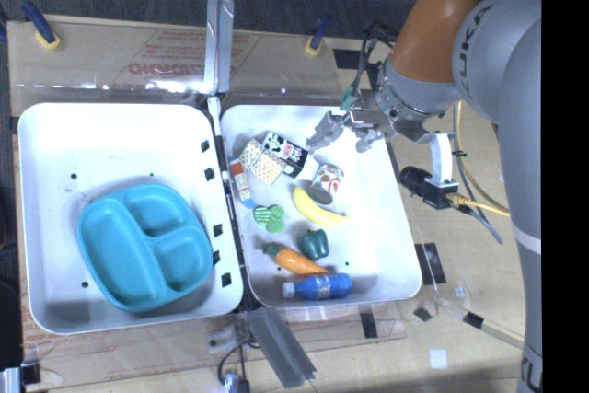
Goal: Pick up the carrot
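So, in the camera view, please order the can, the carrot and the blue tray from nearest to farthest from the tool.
1. The can, in the right bin, just below the tool.
2. The carrot, near the right bin's lower edge, beside the bottle.
3. The blue tray, in the left bin.

The carrot (299,260) lies low in the right bin (386,198), hemmed in: a green pepper (315,242) touches it from above, a blue bottle (317,287) lies just beside it along the near wall, and a banana (317,207) sits a little farther up. Its left end, toward the divider, has some bare floor. The right side of this bin is open white floor. The tool (345,132) hangs over the bin's upper part, above a can (327,179) and small boxes (274,158).
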{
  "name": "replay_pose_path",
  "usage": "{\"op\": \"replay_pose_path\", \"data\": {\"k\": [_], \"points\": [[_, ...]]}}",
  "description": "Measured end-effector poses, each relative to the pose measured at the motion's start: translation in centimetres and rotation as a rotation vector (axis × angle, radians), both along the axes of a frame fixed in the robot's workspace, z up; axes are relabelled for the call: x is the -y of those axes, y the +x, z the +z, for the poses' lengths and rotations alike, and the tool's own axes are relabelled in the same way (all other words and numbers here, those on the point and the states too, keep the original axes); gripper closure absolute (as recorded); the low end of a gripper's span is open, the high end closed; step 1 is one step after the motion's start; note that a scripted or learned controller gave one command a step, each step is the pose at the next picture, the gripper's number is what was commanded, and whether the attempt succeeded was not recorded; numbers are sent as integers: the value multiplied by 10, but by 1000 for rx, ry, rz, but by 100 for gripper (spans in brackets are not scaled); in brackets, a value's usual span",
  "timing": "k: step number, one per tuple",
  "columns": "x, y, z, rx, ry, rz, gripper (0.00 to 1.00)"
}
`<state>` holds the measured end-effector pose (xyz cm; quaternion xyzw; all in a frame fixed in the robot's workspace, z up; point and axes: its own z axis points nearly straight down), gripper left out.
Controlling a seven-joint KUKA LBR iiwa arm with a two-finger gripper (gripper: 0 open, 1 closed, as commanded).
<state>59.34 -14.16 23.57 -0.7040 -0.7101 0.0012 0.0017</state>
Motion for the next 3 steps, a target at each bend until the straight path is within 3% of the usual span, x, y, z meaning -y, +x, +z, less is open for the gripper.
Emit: {"op": "replay_pose_path", "data": {"k": [1, 2, 3], "points": [[-48, -82, -114, -1, 0, 77, 0], [-48, -81, -104, -2, 0, 82, 100], [-48, -81, -104, -1, -1, 82, 0]]}}
